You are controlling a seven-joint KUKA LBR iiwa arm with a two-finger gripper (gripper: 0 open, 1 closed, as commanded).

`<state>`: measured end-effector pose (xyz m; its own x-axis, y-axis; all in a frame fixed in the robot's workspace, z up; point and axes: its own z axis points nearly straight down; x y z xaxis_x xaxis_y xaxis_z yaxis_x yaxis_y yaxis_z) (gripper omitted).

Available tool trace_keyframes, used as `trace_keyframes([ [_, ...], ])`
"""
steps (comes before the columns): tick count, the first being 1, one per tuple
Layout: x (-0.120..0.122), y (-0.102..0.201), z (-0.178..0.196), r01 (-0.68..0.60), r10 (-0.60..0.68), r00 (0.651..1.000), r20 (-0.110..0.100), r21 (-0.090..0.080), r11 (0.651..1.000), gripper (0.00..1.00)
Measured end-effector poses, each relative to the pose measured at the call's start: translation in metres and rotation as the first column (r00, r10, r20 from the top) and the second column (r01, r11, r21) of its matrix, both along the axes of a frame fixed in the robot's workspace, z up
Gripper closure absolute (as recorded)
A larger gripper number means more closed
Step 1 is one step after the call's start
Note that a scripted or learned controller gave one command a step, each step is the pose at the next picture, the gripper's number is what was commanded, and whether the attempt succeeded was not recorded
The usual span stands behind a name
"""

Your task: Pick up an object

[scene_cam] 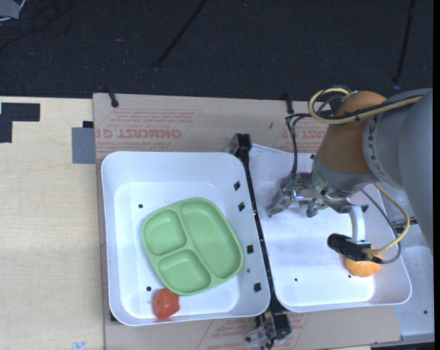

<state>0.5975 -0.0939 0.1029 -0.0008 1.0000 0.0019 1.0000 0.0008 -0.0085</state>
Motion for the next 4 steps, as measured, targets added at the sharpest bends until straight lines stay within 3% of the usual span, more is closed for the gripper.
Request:
trace_keyframes([
  [1, -0.001, 0.001, -0.016, 0.001, -0.001, 1.0, 0.003, -0.001, 1.0, 0.0],
  [2, -0.001, -0.001, -0.005, 0.006, -0.006, 1.0, 0.003, -0.001, 1.0, 1.0],
  [4, 0.007, -0.006, 0.102, 0.001, -0.001, 1.0, 0.012, -0.002, 1.0, 1.0],
])
